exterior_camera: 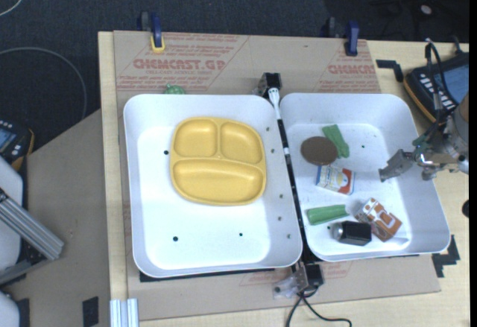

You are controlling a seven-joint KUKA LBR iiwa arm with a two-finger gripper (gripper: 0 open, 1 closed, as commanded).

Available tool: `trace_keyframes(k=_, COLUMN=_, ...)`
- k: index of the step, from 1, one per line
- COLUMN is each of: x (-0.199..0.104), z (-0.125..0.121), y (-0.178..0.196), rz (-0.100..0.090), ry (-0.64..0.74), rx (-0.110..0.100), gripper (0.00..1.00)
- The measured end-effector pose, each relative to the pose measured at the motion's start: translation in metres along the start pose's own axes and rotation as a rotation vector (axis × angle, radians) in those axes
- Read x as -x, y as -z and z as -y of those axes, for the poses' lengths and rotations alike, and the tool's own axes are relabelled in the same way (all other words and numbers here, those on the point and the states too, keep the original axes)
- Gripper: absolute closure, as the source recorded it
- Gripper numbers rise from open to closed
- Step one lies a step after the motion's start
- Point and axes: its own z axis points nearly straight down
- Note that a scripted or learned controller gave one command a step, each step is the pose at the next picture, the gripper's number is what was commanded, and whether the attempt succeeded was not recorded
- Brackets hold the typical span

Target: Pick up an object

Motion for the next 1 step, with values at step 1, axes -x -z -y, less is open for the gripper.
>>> trace_keyframes(k=1, x=-0.0263, z=-0.0818, y=-0.1201, rz=0.001, ry=0.006, rx=0.006, gripper=0.00)
